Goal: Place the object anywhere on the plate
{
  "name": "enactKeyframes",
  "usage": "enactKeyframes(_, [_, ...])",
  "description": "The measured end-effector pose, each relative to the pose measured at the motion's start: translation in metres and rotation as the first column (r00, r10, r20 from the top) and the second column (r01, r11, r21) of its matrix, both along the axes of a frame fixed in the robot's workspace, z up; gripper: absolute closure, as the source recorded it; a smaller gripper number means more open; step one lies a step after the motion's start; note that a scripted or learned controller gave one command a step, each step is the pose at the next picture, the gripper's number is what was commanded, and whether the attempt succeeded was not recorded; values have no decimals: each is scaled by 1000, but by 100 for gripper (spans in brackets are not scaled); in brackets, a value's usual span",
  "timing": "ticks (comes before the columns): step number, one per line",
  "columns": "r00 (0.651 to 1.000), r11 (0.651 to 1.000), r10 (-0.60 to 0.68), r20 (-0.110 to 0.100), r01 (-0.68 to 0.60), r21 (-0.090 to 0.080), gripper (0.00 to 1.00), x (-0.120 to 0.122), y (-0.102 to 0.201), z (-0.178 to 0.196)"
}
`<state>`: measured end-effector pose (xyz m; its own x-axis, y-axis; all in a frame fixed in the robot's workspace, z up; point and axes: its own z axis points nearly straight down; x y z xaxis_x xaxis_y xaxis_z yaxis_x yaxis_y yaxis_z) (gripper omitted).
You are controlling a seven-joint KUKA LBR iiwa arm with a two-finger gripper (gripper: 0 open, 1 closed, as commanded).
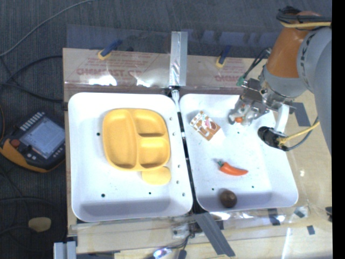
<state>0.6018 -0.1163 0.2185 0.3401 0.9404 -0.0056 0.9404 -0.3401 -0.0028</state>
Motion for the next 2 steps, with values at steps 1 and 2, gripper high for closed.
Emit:
enactKeyframes(1, [1000, 1000, -1, 0, 1, 0, 0, 0, 0, 0])
enactKeyframes(2, [988, 988, -154, 3, 154, 0, 0, -32, -42, 101])
